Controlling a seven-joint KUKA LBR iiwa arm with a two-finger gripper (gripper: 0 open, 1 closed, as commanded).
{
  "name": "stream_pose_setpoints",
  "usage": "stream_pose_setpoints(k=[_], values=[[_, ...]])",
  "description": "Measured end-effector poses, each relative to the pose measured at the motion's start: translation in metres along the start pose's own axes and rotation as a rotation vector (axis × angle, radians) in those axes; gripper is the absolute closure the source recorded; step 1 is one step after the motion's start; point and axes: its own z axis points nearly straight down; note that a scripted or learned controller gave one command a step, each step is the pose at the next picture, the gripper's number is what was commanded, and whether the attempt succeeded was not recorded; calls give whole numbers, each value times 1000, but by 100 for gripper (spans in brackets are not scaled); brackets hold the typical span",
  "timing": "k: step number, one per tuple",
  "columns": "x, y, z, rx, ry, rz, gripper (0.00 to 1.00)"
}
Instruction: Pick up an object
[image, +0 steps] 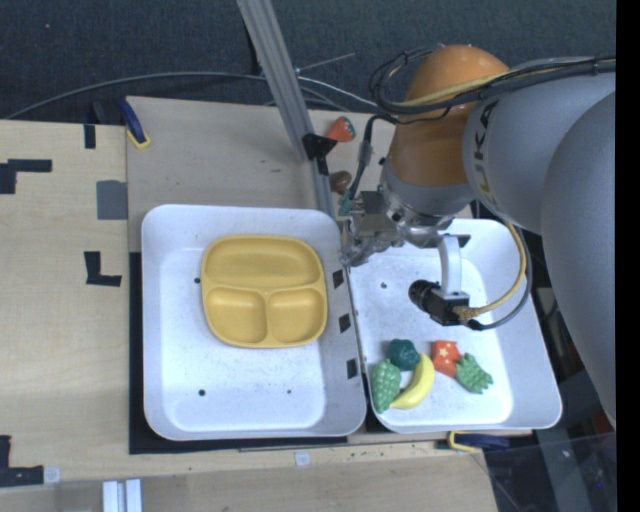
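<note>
We are looking first at the pincer (358, 243), which is hanging over the top-left corner of the right bin (520, 400), just beside the ridge where the two bins are meeting; its tip is a dark tangle here, so we cannot tell how it is set. Nothing is showing in its grasp. The likely targets are lying clustered at that bin's near edge, well apart from the pincer: a yellow banana (418, 385) touching a green bumpy piece (386, 383), a dark green piece (404, 353), a red piece (446, 354) and another green piece (473, 374). In the left bin (170, 390) a yellow divided tray (264, 290) is sitting, and the worktop (60, 330) is stretching beyond.
</note>
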Motion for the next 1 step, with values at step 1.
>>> stream_pose_setpoints(k=[1], values=[[52,-4,23,4,-1,1,100]])
